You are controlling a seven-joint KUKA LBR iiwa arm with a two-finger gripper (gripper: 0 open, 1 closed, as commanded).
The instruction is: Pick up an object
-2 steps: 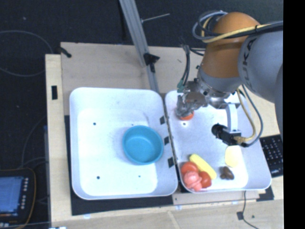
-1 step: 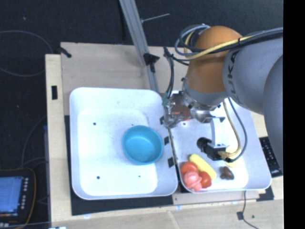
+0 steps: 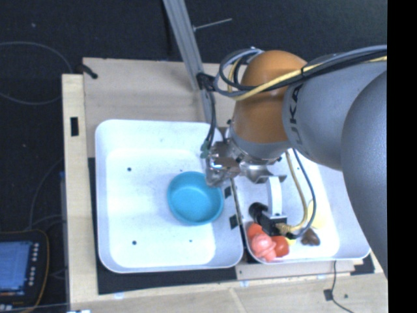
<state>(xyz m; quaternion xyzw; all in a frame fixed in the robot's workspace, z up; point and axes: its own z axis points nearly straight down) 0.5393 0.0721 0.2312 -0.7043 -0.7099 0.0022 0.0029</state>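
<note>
A blue bowl [image 3: 193, 199] sits upright in the left white bin [image 3: 130, 149], toward its right side. My gripper [image 3: 215, 173] hangs at the bowl's upper right rim, close to the wall between the two bins. The arm's orange band and grey body cover much of the right bin [image 3: 345, 240]. At the front of the right bin lie a pink object [image 3: 261, 245] and a red one [image 3: 281, 246], touching each other. A small brown object [image 3: 311, 238] lies just to their right.
The left part of the left bin is bare white floor with a few dark specks. A grey metal rail [image 3: 184, 31] slants down from the top toward the bins. A small screen [image 3: 19, 266] stands off the bench at the lower left.
</note>
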